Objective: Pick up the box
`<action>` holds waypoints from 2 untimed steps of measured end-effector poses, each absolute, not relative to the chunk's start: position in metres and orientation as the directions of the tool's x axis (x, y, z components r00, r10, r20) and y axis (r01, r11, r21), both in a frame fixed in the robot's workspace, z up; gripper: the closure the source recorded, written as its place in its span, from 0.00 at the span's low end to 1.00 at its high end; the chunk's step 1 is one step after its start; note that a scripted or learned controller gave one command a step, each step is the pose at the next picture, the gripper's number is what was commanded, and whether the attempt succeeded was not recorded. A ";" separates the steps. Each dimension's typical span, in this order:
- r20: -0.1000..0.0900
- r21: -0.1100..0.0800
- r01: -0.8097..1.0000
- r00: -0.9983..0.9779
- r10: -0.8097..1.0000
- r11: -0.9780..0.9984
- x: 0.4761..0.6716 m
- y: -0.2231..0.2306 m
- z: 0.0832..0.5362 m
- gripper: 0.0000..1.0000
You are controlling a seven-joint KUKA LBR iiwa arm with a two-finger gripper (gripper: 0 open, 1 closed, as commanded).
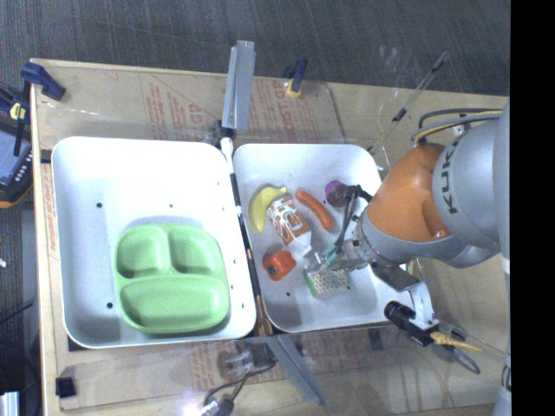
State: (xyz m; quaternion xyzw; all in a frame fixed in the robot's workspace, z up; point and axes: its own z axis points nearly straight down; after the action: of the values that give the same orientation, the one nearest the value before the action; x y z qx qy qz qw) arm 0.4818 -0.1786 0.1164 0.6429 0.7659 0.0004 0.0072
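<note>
The box is a small orange and white carton lying flat in the middle of the right bin. A banana touches its left side and a red sausage lies along its right. My gripper hangs low over the bin, below and to the right of the box, a short way off it. Directly under the gripper lies a small green and white speckled item. The arm's orange band covers the bin's right part.
A red pepper-like toy sits below the box near the bin divider. A purple item lies near the bin's back right. The left bin holds a green sectioned tray. Clamps and cables line the bench edges.
</note>
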 end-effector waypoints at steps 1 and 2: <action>-0.011 0.010 0.985 -0.174 0.985 0.174 0.482 -0.179 0.116 0.00; -0.002 0.006 0.979 -0.206 0.979 0.206 0.479 -0.185 0.096 0.00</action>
State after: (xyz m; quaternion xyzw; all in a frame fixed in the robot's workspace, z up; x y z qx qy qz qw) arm 0.4794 -0.1852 0.0956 0.6302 0.7764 0.0017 0.0025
